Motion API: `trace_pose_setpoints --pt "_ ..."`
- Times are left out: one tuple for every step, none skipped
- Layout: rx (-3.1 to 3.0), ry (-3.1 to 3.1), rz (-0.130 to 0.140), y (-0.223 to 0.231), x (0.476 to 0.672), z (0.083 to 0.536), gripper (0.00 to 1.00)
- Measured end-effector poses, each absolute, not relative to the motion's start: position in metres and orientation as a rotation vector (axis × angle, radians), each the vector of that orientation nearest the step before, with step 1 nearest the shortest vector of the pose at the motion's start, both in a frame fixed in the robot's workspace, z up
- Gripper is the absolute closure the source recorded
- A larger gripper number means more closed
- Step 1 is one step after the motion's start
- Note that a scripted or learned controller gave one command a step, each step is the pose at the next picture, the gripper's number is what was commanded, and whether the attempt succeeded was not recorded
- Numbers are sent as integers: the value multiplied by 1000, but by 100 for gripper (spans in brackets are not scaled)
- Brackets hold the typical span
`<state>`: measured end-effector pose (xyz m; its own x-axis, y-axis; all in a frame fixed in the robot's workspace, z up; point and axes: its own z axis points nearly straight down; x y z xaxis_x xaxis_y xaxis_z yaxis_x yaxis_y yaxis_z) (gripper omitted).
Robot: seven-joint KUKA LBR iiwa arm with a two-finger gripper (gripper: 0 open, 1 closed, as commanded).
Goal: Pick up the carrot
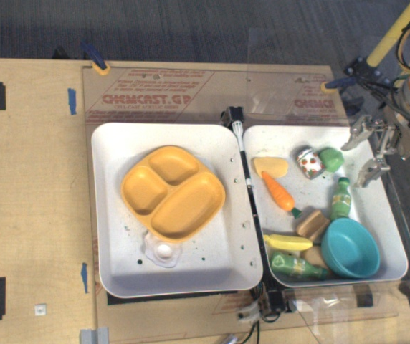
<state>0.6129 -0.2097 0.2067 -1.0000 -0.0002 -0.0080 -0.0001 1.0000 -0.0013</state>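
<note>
From my seat at the console I start with the claw (374, 151), which sits at the upper right corner of the right bin (395, 221), over its far rim; I can make out silvery metal parts there, but I cannot tell how wide it stands, and I see nothing held in it and nothing from the bin touching it. Going by size, the left bin (112, 213) carries a big yellow divided plate (173, 192) in its middle, with bare white floor all round it and a small fried egg toy (162, 251) just off the plate's near edge. The right bin is crowded along its near side: a teal bowl (349, 246) in the near right corner, a green bottle (341, 198) just beyond it, a brown bread-like piece (311, 223) beside the bowl, a banana (287, 243) and a dark green vegetable (294, 265) along the near wall. The carrot (278, 192) lies on the floor of the right bin, left of centre, slanting from upper left to lower right with its green tip toward the brown piece, close to the wall shared with the left bin. A pale yellow wedge (271, 165) sits just beyond its orange end. A green ball (330, 159) and a small red and white item (308, 163) lie near the far wall. Open floor shows to the carrot's right, between it and the bottle.
</note>
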Motion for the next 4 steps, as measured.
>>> trace_pose_setpoints --pt "325 3119 2 -163 597 201 0" --pt "781 3044 3 -114 549 125 0" --pt "1060 2955 4 -53 506 186 0" --pt "996 2976 2 -95 552 97 0"
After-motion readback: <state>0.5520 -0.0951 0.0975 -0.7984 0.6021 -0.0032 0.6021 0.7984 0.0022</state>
